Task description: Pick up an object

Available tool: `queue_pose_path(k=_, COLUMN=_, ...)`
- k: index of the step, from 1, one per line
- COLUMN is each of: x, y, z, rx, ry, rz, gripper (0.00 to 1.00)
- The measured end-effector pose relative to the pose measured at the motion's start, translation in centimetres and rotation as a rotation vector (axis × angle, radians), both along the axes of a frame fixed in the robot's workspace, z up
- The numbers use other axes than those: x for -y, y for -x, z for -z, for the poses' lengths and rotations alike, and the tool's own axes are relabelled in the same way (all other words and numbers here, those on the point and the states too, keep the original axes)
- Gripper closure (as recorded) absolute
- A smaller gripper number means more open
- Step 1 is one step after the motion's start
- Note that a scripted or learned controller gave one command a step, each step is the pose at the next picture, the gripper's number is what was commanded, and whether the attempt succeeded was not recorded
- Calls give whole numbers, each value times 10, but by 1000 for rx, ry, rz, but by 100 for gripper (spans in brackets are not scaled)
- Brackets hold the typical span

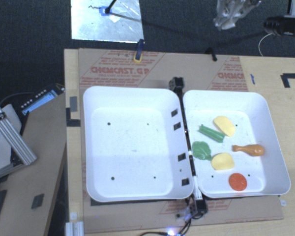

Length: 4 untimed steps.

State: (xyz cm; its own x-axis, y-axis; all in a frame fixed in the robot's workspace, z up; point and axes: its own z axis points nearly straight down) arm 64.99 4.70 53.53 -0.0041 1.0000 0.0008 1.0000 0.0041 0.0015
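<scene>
The right bin [270, 127] holds several small toy foods: a yellow piece [224, 125], a green stick [211, 133], a green leaf shape [201, 150], an orange drumstick [249, 150], another yellow piece [222, 161] and a red-orange disc [238, 182]. My gripper [227, 13] hangs high at the top right, well behind the bins and far from all of these. Nothing shows between its fingers.
The left bin [130, 141] lies beside the right one, joined by a black hinge strip [183, 132]. A shiny metal sheet [107, 13] lies on the floor at the back left. A metal frame [7, 132] stands at the left edge.
</scene>
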Motion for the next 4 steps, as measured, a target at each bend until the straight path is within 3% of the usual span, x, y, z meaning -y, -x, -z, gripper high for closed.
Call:
queue_pose_path(k=1, x=50, y=-19, z=0, rx=2, ry=3, rz=7, gripper=100)
queue_pose_path(k=2, x=34, y=2, z=0, rx=1, ry=0, rz=-1, gripper=100)
queue_pose_path(k=3, x=75, y=-19, z=0, rx=2, ry=3, rz=6, gripper=100)
queue_pose_path(k=4, x=54, y=4, z=0, rx=1, ry=0, rz=-1, gripper=100)
